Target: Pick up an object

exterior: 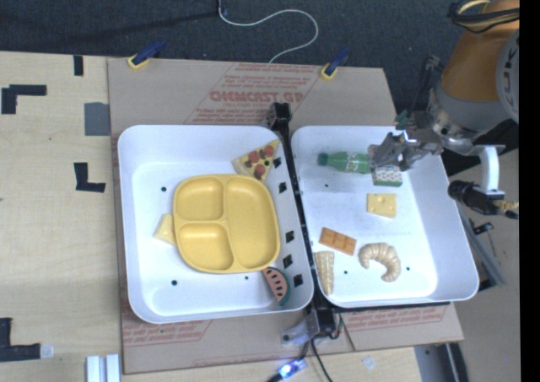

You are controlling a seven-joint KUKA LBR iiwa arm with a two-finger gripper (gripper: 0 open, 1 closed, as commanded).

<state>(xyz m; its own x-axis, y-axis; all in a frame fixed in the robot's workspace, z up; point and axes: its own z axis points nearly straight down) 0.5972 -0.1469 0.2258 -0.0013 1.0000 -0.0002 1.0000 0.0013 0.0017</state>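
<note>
Dark carpet behind, then a wooden bench (51, 228) with a cardboard sheet (245, 94) and two white bins side by side. In the left bin (135, 140), a yellow divided plate (226, 222), with a toy pizza slice (257, 161) at its upper edge and a watermelon slice (275, 283) near the lower corner. In the right bin (447, 287), a green bottle (342, 161) lying on its side near the far wall, a cheese piece (381, 204), a brown cracker (337, 241), a croissant (381, 260) and a cone (325, 271) by the dividing wall. Gripper (390, 157) low over the far part of the right bin, just beside the right end of the bottle; open or closed, not possible to tell from here. Probably the bottle as target, not yet lifted. For a good grasp: centre over the bottle's body, close across its narrow width rather than along its length, come down gently because a round body rolls easily, then lift straight up, away from the bin wall.
</note>
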